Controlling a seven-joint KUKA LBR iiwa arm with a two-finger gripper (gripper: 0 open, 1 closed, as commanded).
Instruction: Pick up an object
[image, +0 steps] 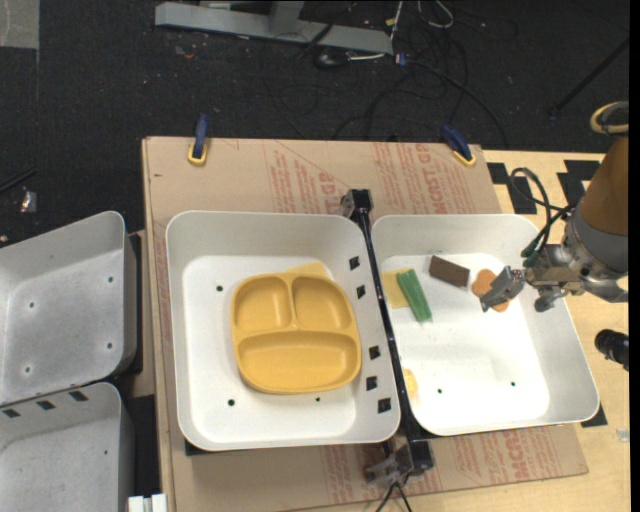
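Right now your arm (600, 215) reaches in from the right, and its hand (500, 290) sits low over the upper right part of the right bin (480, 400). You can see a small orange object (487, 282) directly at the dark fingertips, touching or partly under them. Whether the fingers are spread or closed cannot be told from this angle, nor whether the orange piece is actually between them.

Just to the left of the hand, a brown block (449, 270) lies on the bin floor, apart from the fingers. Further left, near the divider, a green bar (414, 295) lies tilted, with a pale yellow piece (394, 290) touching its left side. Another small yellow bit (410, 381) sits low against the divider.

Your left bin (200, 400) holds a yellow divided tray (296, 334), lying flat. Both bins rest on the cardboard-covered tabletop (300, 170).
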